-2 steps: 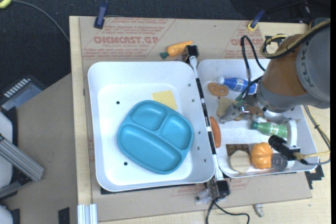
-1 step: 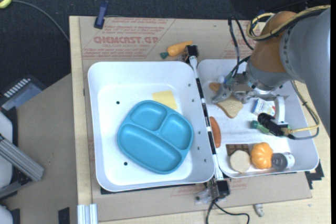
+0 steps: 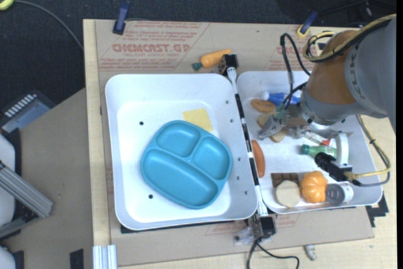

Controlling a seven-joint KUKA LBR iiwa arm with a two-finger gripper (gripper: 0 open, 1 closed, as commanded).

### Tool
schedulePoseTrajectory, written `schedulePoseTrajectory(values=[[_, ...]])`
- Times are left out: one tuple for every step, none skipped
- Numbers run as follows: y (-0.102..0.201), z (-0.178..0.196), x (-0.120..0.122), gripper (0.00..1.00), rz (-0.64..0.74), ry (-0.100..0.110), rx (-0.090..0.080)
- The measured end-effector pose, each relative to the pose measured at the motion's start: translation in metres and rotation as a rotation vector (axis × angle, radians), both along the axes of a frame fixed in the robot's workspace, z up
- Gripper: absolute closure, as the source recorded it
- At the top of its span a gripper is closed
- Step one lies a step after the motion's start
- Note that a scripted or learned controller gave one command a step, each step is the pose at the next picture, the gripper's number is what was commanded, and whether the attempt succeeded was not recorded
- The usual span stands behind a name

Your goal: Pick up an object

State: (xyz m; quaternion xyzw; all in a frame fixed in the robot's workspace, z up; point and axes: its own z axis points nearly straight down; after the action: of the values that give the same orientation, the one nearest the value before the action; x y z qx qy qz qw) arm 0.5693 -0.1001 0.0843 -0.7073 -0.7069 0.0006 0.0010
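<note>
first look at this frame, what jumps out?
The big blue divided plate filling the left bin, with a yellow slice tucked behind it. Then the grey arm with its orange band reaching into the cluttered right bin, its end effector low among small items. A little orange pumpkin sits at that bin's near edge.

Bright even overhead light, white bins (image 3: 126, 97) nearly blown out, soft shadow under the blue tray (image 3: 186, 164), dark dim floor (image 3: 50, 41) around, arm (image 3: 359, 75) slightly blurred, mild grain throughout
</note>
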Motion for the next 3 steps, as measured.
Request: schedulePoseTrajectory(values=[[-0.010, 0.000, -0.021, 0.00, 0.000, -0.001, 0.000], [-0.030, 0.003, 0.071, 0.00, 0.001, -0.001, -0.001], [-0.095, 0.000, -0.003, 0.00, 0.000, -0.001, -0.002]])
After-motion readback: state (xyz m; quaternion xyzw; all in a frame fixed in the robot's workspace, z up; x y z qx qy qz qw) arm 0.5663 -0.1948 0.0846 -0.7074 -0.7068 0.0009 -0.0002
